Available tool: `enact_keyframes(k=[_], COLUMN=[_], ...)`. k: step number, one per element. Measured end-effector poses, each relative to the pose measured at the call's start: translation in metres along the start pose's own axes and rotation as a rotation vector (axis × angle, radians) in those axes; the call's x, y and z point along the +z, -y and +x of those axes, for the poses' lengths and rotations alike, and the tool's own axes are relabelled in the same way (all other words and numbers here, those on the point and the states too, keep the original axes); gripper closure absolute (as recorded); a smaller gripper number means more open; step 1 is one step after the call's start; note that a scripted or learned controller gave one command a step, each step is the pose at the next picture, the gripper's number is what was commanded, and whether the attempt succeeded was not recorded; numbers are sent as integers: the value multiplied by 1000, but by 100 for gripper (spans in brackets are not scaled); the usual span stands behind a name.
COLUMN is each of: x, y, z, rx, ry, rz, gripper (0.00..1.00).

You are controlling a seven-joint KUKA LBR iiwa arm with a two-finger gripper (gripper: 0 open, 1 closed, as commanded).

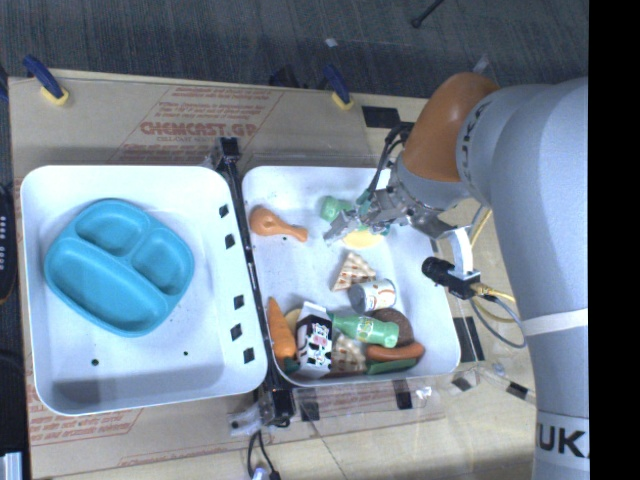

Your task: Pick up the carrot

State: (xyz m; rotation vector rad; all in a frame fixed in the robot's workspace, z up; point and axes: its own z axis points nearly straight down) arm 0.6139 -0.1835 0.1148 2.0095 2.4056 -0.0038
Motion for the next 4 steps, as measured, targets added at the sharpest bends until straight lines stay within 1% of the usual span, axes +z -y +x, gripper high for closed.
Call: enact_keyframes(k=[1,2,3,4], x=[23,23,-17,20], y=[-15,-35,15,-24], z=[74,-38,-24,-32], rx=[-23,-138,-473,-367], ry=[-11,-6,-7,-4], rz=[10,12,4,5], gripper=[0,0,0,0])
